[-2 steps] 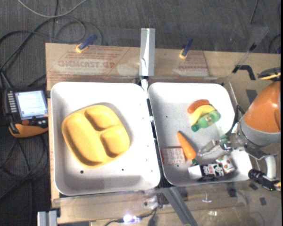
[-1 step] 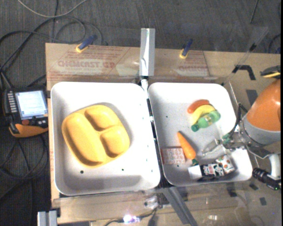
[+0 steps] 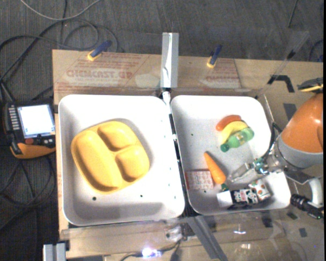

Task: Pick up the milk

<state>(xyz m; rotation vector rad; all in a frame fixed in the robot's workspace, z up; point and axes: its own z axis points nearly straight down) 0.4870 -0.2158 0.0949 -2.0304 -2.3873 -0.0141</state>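
The milk (image 3: 244,196) is a small white carton with black patches and a bit of red, lying on its side in the front right corner of the right bin (image 3: 198,113). My gripper (image 3: 249,170) hangs just behind and above the carton, close to it, at the end of the grey arm with the orange band (image 3: 308,125) that comes in from the right. Nothing is visibly held in it.
The right bin also holds a carrot (image 3: 215,168), a pink-and-white packet (image 3: 199,179), a green bottle (image 3: 237,138), a yellow banana (image 3: 233,128) and an orange-red piece (image 3: 227,121). A yellow divided plate (image 3: 111,155) lies in the left bin (image 3: 70,110).
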